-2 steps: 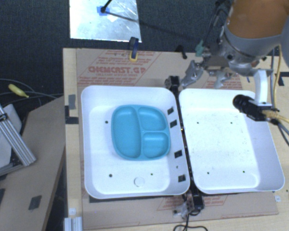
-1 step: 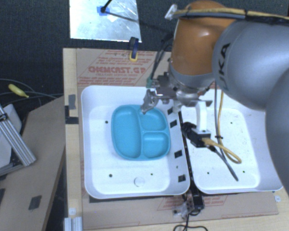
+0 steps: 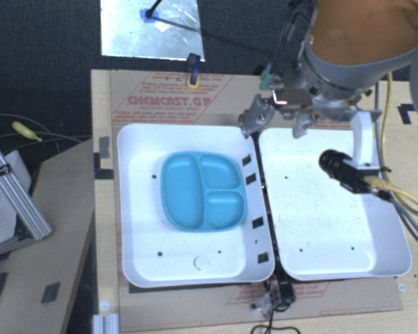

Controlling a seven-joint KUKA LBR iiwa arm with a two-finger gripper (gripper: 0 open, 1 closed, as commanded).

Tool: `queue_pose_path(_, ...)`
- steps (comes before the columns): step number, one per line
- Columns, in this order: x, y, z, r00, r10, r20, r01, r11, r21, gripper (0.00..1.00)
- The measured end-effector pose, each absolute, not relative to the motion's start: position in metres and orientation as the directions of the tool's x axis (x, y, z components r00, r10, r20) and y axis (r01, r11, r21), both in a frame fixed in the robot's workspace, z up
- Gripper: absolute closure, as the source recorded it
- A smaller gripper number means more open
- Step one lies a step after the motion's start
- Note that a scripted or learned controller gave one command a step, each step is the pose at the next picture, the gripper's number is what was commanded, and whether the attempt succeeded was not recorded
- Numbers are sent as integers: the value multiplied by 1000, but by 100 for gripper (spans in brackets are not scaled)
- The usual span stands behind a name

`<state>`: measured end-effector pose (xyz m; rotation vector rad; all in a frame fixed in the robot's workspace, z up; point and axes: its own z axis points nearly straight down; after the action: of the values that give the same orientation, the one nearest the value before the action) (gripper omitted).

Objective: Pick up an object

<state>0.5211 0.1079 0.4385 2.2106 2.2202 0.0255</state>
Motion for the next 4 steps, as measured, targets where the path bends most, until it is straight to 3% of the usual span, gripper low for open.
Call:
queue_pose_path(1, 522, 109, 440, -11, 1000, 2, 1000, 11, 7, 100)
queue_pose_path(2, 485, 70, 358, 3, 1000, -1, 1000, -3, -7, 100)
queue_pose_path(3, 487, 33, 393, 2, 1000, 0, 1000, -2, 5, 100)
queue_pose_path(4, 486, 103, 377, -10, 1000, 2, 1000, 10, 0, 100)
